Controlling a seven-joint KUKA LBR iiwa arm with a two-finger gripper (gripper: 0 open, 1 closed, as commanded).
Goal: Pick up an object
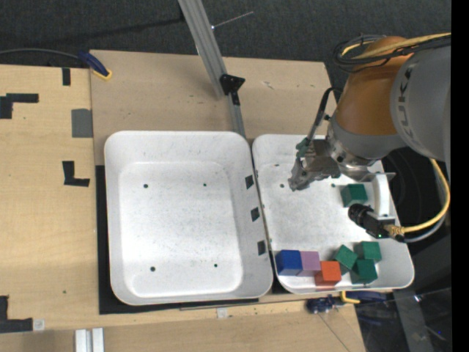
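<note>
In the right bin [282,156] lie several small blocks. A blue block [289,262], a lilac block [310,262] and an orange block [330,272] sit along the front edge, with three green blocks [360,261] beside them. Another green block [355,194] lies alone near the bin's right wall. My gripper [300,180] hangs over the upper middle of the right bin, left of that lone green block. Nothing shows between its fingers.
The left bin [117,160] stands beside the right one. A slanted metal pole [209,42] crosses the bench behind the bins. A black cable fitting [368,221] hangs by the bin's right side. Tape marks dot the bench at left.
</note>
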